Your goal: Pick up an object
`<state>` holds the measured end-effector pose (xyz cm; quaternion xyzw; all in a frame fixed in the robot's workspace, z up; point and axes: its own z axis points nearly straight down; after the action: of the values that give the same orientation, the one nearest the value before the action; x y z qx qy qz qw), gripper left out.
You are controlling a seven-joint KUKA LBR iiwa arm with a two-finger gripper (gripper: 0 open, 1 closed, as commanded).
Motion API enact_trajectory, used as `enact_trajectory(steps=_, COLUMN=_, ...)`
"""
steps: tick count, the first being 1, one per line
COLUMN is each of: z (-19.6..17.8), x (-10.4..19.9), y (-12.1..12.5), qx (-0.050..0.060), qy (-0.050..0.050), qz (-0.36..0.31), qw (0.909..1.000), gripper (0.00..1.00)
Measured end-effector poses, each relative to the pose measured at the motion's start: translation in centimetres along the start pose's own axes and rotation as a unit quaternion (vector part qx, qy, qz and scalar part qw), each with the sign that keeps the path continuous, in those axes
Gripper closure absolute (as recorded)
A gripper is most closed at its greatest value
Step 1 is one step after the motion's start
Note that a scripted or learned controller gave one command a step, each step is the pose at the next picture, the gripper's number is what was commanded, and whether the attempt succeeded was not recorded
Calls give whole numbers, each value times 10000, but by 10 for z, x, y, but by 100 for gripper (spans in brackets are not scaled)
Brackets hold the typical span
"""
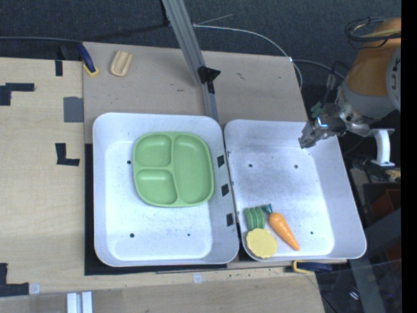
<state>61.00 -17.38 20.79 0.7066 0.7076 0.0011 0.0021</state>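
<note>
Jaws: their opening cannot be told; the gripper hangs over the upper right corner of the right bin, nothing seen in its grasp. Left bin bears a green divided plate. The carrot, green piece and yellow disc lie clustered at the right bin's near edge, well apart from the gripper.

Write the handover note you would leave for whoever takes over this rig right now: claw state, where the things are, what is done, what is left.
Claw: over the right bin's upper right corner, holding nothing that I can see; finger state unclear.
Things: toy carrot, a yellow round piece and a green piece sit together at the right bin's lower left. A green divided plate lies in the left bin.
Done: nothing picked up yet.
Left: move to an object, grasp it, lift.
</note>
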Motion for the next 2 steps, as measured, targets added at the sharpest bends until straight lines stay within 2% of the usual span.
enact_trajectory(steps=1, z=-9, x=62, y=3, qx=18, qy=18, qz=-31, qw=10000, gripper=100)
enact_trajectory(steps=2, z=-13, x=112, y=20, qx=23, qy=17, qz=-29, qw=10000, gripper=100)
